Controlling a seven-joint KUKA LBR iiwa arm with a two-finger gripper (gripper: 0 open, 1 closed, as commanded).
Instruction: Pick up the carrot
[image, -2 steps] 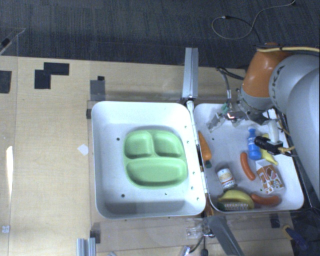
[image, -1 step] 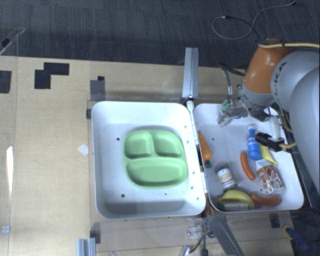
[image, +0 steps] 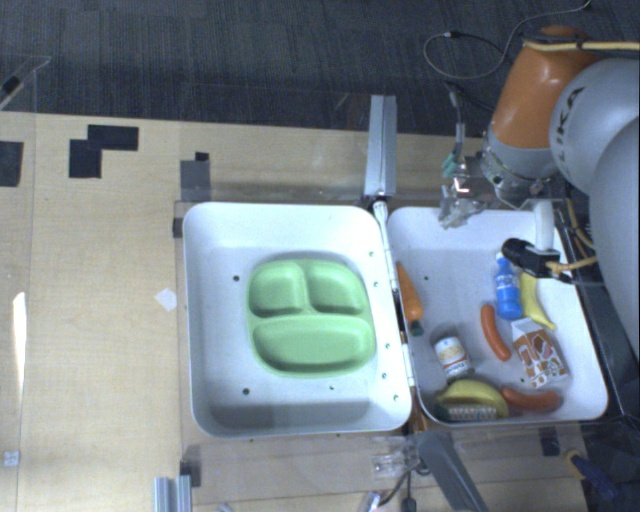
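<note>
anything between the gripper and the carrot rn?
Nothing visible. The gripper hangs over the right bin's far edge; the carrot lies along that bin's left wall, with bare floor between. The small jar sits nearer the camera than the carrot, off that line.

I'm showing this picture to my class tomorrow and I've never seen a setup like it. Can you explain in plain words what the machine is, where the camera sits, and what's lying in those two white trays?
The single camera hangs above a bench and looks down at a slant. The grey and orange shape at the upper right is a robot arm, and its two-finger gripper hangs over the far edge of the right bin; nothing is seen between its fingers. The left bin contains a green divided tray. The right bin holds toy groceries: the carrot lying along its left wall, a small jar, a blue bottle, two bananas, two sausages and a small printed carton. The arm's job is to pick up the carrot, which lies untouched.
</note>
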